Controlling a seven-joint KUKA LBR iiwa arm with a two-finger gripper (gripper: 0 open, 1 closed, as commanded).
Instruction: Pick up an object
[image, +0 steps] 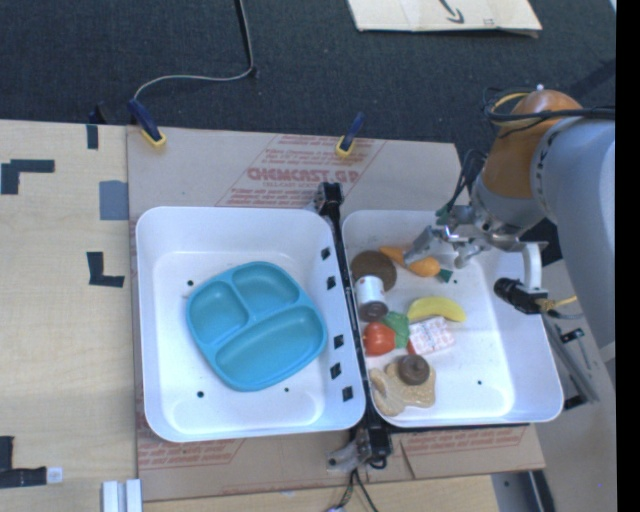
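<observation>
Orange toy carrot (418, 264) lies directly beneath pincer (440, 250), right bin (500, 390).

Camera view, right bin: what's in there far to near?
Orange carrot-shaped toy → round brown toy → small silver can → yellow banana toy → red tomato toy → brown chocolate donut lying on a tan bread-like piece, nearest the bin's front wall.

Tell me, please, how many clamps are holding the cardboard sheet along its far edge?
2: one clamp sits at the far left corner of the cardboard sheet, the other clamp at mid-edge above where the bins meet. The arm may hide others.
</observation>
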